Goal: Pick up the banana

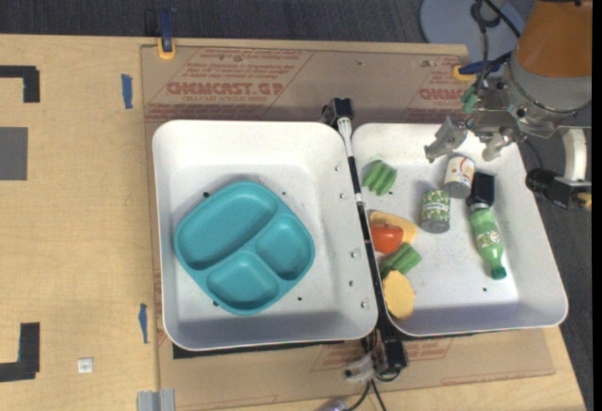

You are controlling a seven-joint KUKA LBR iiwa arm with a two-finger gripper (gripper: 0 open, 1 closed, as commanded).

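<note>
The banana (401,223) is, as far as I can tell, the yellow curved piece by the left wall of the right bin (536,306), partly covered by a red tomato (386,237). A second pale yellow oblong fruit (399,293) lies near the bin's front left corner. My gripper (467,146) hangs over the back of the right bin, well to the right of and behind the banana. Its two grey fingers (438,149) are spread open with nothing between them. A small white can (459,176) lies just below it.
In the right bin also lie a green pepper (379,177), a green-labelled can (435,210), a green bottle (488,244) with a black cap, and a green vegetable (403,259). The left bin (179,146) holds a teal divided plate (245,245).
</note>
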